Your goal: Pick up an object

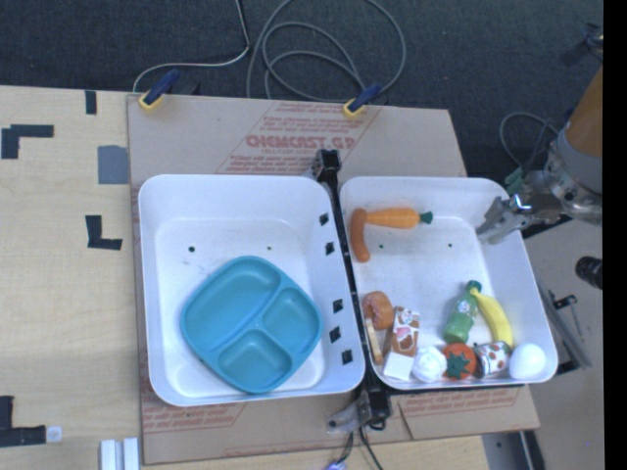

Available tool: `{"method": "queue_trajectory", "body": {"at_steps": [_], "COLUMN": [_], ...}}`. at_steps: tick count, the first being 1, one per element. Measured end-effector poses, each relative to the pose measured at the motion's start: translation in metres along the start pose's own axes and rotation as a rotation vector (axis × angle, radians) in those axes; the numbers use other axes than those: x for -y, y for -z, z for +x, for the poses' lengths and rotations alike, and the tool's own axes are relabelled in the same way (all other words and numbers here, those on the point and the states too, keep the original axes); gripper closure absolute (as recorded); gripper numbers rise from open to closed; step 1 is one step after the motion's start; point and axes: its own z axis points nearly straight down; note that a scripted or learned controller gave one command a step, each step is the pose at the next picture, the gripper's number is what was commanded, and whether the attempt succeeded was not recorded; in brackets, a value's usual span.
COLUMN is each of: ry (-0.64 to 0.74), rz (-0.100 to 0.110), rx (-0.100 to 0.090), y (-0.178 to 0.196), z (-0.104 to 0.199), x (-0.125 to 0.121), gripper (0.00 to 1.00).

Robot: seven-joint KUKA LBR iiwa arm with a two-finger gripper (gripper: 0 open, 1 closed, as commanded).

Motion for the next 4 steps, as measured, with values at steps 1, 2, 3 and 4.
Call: {"method": "queue_trajectory", "body": {"at_steps": [1,2,3,4], "ry": [-0.009,0.002,0.002,-0.003], "rz": [0.014,-0.028,-0.013,0.008], "rx": [-0.002,0.005,0.006,-0.003], "y": [-0.123,-0.171,-0.104,-0.191], "z": [-0.058,-0.017,-0.048,-0.035], "x": [0.063,0.047,-0.024,0.035], "gripper": [0.0,0.0,0.0,0.0]}}
